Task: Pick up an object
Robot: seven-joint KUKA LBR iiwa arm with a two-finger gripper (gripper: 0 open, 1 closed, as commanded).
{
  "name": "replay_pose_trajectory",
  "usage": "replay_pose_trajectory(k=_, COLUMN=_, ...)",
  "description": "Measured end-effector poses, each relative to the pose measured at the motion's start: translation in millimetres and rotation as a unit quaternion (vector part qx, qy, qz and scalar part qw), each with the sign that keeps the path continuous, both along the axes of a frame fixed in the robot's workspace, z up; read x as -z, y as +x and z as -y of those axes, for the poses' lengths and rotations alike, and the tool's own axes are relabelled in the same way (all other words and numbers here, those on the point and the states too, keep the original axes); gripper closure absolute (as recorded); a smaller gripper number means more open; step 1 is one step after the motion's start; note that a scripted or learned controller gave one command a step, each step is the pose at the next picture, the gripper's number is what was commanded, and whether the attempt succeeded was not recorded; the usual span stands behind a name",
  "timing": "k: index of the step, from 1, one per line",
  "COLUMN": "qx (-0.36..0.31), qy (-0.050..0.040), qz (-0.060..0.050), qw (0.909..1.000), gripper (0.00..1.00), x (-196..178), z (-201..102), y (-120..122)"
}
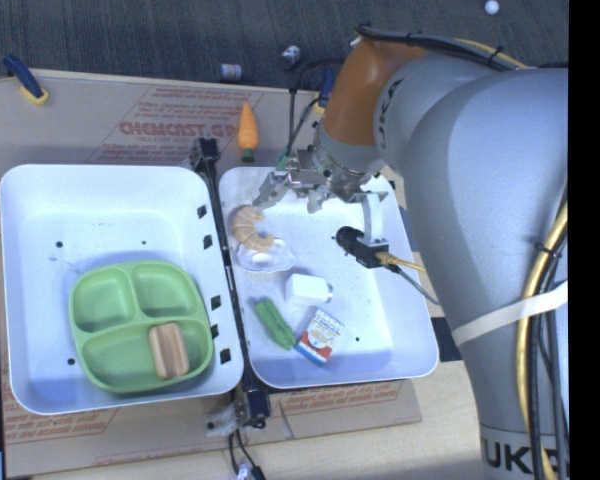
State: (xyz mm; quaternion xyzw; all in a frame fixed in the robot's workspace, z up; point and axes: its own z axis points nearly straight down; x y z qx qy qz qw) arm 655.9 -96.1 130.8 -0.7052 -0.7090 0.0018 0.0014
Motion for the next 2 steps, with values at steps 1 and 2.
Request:
replay_pose_trajectory(k=1, qx=-0.002, qy=0.0001, qz=0.000, qw=1.0000, gripper=1.00, x=-11, z=0, y=1)
replay_pose_trajectory(k=2, qx=-0.001, qy=0.0002, qz=0.001, qw=1.0000, gripper=1.00, x=-62, z=-47, y=-63)
